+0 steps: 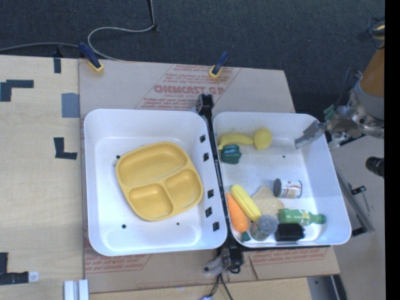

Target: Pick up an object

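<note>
Over at the right bin's (312,167) far right corner, my gripper (307,137) hangs at the rim; can't tell how the jaws are set, and I see nothing in them. Lemon (263,138), banana (234,140), can (288,188), carrot (237,212) all sit untouched, so the pick isn't done.

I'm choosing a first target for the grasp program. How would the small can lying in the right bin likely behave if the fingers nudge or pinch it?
The small can lies on its side on bare bin floor, so a nudge would probably roll it. Its rounded wall looks smooth, so a pinch across it may slip. It seems rigid and unlikely to deform.
</note>
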